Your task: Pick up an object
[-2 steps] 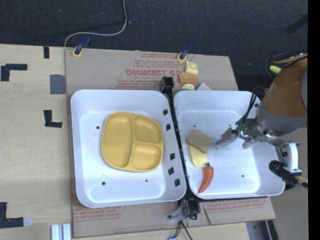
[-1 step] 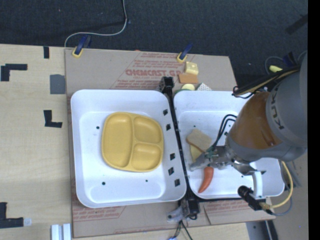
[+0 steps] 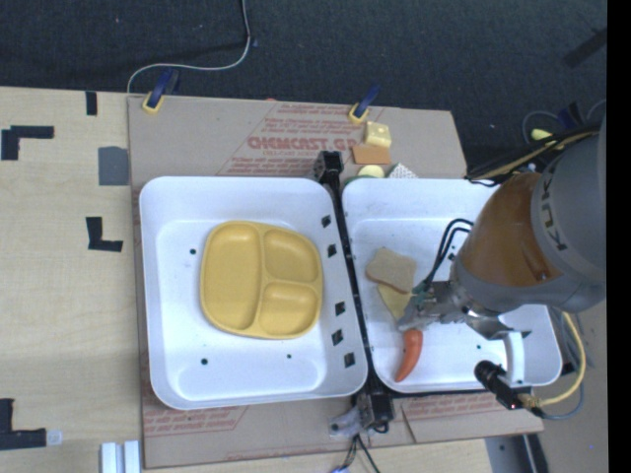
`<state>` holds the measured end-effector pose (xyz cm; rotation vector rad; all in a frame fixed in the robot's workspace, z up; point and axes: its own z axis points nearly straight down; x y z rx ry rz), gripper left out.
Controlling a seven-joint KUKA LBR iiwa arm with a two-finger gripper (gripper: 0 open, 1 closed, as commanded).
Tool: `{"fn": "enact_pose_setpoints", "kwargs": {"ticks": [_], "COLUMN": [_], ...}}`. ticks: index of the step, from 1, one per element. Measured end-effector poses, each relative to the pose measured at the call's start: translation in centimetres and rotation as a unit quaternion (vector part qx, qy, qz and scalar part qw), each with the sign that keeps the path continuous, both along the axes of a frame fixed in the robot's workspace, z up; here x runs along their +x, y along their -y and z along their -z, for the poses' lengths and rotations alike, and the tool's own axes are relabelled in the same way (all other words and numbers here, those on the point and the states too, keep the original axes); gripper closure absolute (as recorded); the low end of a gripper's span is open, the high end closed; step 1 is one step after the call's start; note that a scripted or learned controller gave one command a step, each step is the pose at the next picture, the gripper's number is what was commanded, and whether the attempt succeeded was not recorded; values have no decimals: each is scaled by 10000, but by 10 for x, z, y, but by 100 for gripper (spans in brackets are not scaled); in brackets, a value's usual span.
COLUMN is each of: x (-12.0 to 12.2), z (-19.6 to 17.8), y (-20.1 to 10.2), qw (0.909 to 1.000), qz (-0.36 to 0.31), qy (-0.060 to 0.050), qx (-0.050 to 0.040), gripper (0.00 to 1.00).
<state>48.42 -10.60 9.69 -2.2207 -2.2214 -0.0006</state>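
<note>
In the right bin (image 3: 434, 200) lie a tan slice of bread (image 3: 390, 266), a pale yellow piece (image 3: 395, 300) just below it, and an orange-red carrot-like object (image 3: 408, 354) near the bin's front wall. My gripper (image 3: 426, 305) reaches in from the right, low over the bin floor, between the yellow piece and the top of the orange object. The grey and orange wrist (image 3: 523, 249) hides the right part of the bin. Nothing can be made out between the fingers.
The left bin (image 3: 177, 363) holds a yellow compartment plate (image 3: 261, 278). Small blocks (image 3: 372, 146) and a pale round item (image 3: 370, 172) sit on the cardboard behind the bins. A black divider clip strip (image 3: 340, 264) runs between the bins. Cables trail at the right.
</note>
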Motion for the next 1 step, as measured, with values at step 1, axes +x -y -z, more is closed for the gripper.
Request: {"fn": "enact_pose_setpoints", "kwargs": {"ticks": [1], "x": [0], "z": [1], "y": [0], "qw": [10000], "qz": [0], "qy": [-3], "qx": [2], "gripper": [0]}}
